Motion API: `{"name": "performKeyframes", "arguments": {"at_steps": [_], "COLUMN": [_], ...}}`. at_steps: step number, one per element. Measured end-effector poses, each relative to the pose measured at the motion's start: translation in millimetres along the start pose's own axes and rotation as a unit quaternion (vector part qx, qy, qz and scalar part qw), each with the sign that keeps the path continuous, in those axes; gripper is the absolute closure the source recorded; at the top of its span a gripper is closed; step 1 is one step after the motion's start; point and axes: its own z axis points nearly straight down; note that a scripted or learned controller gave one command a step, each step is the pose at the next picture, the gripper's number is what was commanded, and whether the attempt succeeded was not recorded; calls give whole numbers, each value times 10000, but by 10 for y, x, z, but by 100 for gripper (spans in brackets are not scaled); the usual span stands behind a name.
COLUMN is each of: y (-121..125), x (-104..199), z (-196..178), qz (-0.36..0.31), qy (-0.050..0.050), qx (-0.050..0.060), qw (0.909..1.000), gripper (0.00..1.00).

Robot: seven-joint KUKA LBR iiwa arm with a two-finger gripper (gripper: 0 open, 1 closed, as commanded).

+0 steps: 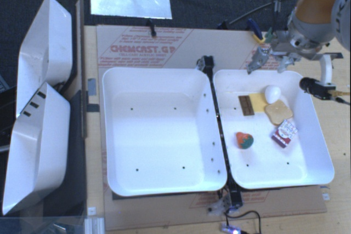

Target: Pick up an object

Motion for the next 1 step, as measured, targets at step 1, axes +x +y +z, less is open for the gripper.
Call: {"name": "performKeyframes", "arguments": {"at_steps": [1], "y": [-131], "x": [-325], "z": [989], "qz": [16], "qy": [4], "qx": [43], "qw": [10000], "gripper": [0]}}
